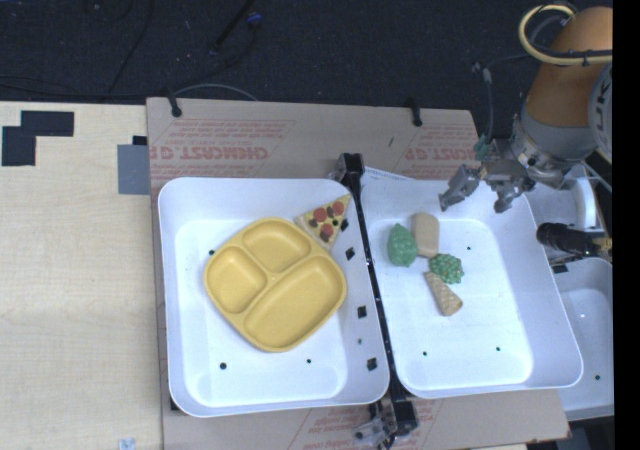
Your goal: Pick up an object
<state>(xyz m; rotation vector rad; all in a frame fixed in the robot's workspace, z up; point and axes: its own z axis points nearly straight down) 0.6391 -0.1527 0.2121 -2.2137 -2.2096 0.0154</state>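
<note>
Currently gripper (482, 188) spread, empty, over right bin's (520, 358) far edge; bread (427, 233) lies just near-left, long axis near-far.

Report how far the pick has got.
Nothing is lifted yet. The gripper hangs with open jaws above the far edge of the right bin, holding nothing. The green toy, beige piece, broccoli and cone all lie in that bin. Still to do: descend, close on one, lift.
</note>
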